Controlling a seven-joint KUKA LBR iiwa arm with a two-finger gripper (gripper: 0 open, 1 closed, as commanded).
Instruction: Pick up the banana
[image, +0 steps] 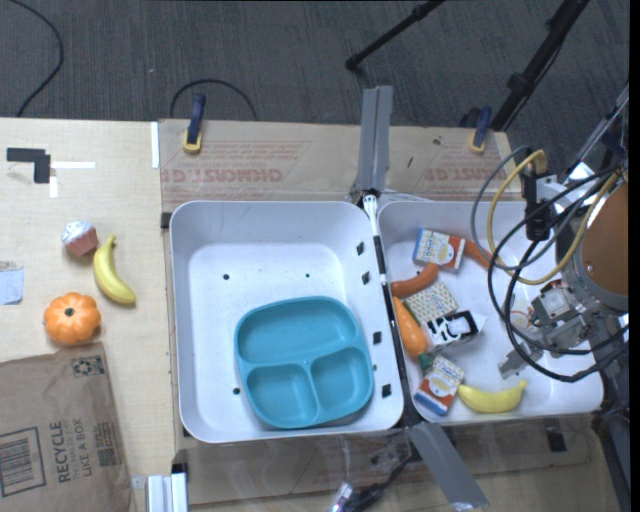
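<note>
Banana (491, 398) near the right bin (560, 402) front rim; gripper (548, 318) state indiscernible.

One fixed camera, mounted above tabletop (90, 400), looking down at slant. Far edge of tabletop toward top of frame, dark floor (250, 50) beyond it. Left bin (200, 330) sits centre frame, right bin (560, 400) at centre right, both seen whole. Arm (610, 250) enters at right edge, partly cut off. Medium distance: both bins plus wide strip of tabletop at left fit inside frame.
</note>
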